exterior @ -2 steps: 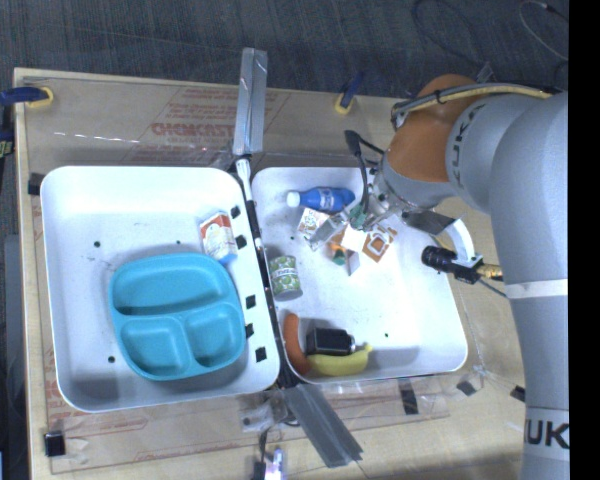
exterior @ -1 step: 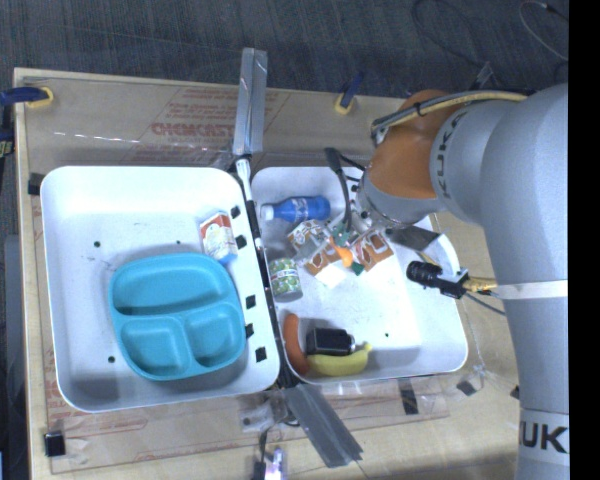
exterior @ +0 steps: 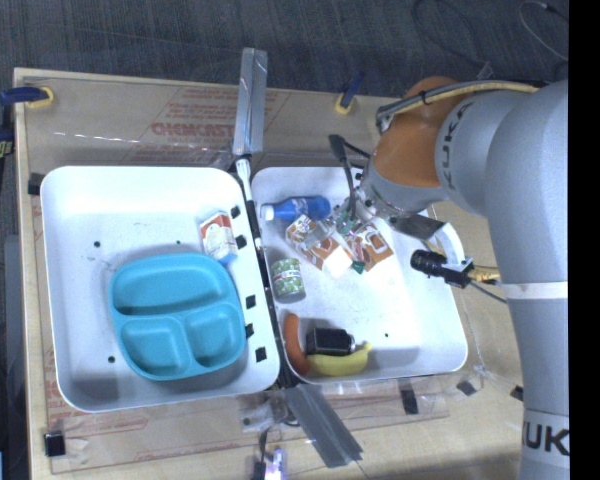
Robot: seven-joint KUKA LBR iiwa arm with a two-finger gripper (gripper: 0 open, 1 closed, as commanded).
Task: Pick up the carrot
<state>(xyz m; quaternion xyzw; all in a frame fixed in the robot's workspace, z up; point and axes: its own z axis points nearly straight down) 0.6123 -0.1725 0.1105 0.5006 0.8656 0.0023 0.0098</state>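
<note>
My worry from this seat is the clutter packed around the carrot point(exterior: 292, 334). It lies at the near-left corner of the right bin point(exterior: 442, 340), an orange-red stub running along the bin's left wall, with a black block point(exterior: 331, 340) touching or almost touching its right side and a banana point(exterior: 341, 360) curled just beside and under that block. If I come down with the jaws spanning left to right, one finger is likely to foul the bin wall or the divider between the two bins, and the other could land on the black block instead of the carrot. A grab there might well lift the wrong thing, or shove the carrot tighter into the corner. A green-labelled can point(exterior: 287, 279) sits just beyond the carrot on the far side, so a slanted approach from that direction could knock it.

The gripper point(exterior: 352, 211) is over the far part of the same bin, down among the small snack packets point(exterior: 332, 245) beside a blue bottle point(exterior: 298, 209). I can't tell from this angle how far its jaws stand apart, and I see nothing I could call held. The carrot is well apart from it, nearer to me and to the left, with the packets and can between

The left bin point(exterior: 70, 208) holds a blue divided tray point(exterior: 175, 314) and a small carton point(exterior: 216, 235), neither in my way
</note>
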